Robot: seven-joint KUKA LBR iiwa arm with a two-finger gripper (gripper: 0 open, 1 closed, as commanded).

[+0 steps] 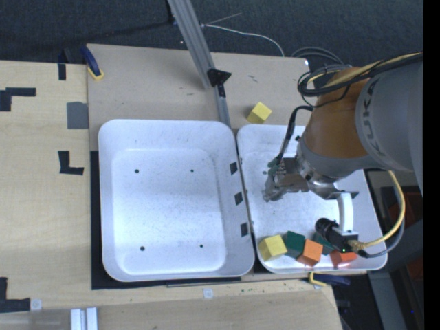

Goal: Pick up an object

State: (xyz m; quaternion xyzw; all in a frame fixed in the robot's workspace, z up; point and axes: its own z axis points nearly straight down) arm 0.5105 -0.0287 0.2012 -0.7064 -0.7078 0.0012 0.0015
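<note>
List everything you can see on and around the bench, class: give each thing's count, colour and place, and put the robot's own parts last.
left bin: one, white, left half of bench
right bin: one, white, beside it
yellow block: one, right bin's near edge
green block: one, next to the yellow one
orange block: one, same cluster
red block: one, near corner, partly hidden
loose yellow block: one, on bench behind right bin
arm: one, grey and orange, from right
hand: one, over right bin

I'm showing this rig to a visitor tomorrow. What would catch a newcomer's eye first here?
The grey arm with its orange band looms over the right bin, its gripper low above the bin floor. Next, the bright blocks clustered at that bin's near edge, and one yellow block lying on the bench beyond the bins.
</note>
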